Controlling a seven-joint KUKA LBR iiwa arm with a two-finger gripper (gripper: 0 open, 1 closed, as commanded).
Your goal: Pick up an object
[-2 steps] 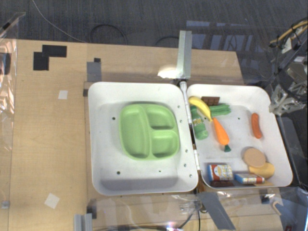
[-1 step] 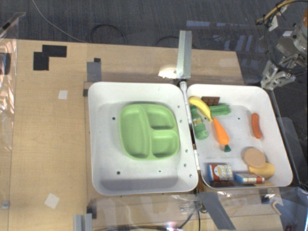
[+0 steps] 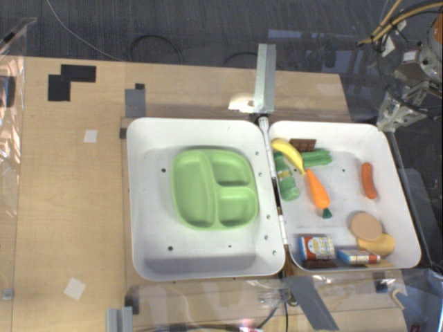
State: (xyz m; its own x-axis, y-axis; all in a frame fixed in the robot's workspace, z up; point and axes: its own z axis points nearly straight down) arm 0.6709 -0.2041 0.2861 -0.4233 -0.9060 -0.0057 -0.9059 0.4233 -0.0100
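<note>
Hovering off the right bin's [image 3: 387, 144] far corner, the gripper [image 3: 401, 111] shows jaws I cannot tell apart; orange plastic carrot [image 3: 318, 191] lies beside yellow banana [image 3: 289, 155].

A pale wooden worktop [image 3: 69, 206] carries two shallow white bins side by side, touching along a middle seam: the left bin [image 3: 149, 254] and the right bin [image 3: 396, 185]. A black L-shaped patch [image 3: 69, 81] lies near the worktop's far left corner. One small pale square [image 3: 91, 136] sits below it, another [image 3: 74, 288] near the front left corner. A grey metal post [image 3: 265, 78] stands at the far end of the seam, and a small grey bracket [image 3: 136, 101] sits by the left bin's far corner. Beyond the far edge is dark carpet [image 3: 208, 12], crossed by a thin pale wire [image 3: 69, 30].
</note>
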